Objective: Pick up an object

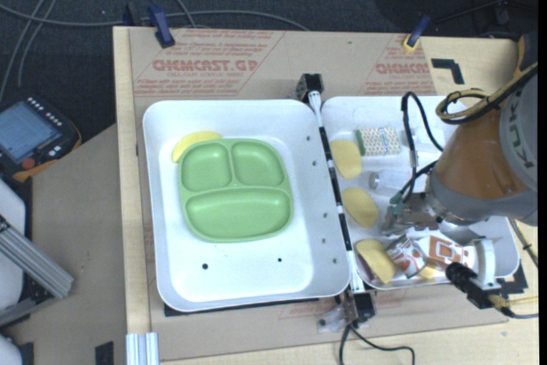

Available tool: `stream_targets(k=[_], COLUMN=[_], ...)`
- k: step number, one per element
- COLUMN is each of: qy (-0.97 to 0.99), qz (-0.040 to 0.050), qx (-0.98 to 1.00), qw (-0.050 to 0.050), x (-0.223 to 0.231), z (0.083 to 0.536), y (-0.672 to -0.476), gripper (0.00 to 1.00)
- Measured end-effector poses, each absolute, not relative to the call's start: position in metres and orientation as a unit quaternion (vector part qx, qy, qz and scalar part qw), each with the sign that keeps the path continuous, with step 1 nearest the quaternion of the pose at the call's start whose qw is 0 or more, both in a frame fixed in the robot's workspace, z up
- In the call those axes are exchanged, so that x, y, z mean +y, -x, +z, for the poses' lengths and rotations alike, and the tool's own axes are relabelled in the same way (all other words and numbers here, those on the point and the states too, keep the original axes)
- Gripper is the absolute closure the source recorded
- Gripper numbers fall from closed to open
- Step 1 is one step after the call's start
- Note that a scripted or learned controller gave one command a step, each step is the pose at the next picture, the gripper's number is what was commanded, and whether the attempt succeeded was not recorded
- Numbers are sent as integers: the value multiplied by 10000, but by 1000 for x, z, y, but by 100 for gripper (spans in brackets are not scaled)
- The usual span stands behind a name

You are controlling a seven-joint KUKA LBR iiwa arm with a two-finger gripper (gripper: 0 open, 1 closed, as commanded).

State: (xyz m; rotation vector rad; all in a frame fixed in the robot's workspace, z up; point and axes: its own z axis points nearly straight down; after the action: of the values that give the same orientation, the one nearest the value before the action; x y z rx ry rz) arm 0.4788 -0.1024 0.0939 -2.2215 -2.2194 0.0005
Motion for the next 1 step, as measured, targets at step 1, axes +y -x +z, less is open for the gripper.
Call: stream_targets(k=[1], qy=[7074], qz=[2], qx=[-7068], qw=[8], x=[-102], z=[94], y=[-479], gripper=[0])
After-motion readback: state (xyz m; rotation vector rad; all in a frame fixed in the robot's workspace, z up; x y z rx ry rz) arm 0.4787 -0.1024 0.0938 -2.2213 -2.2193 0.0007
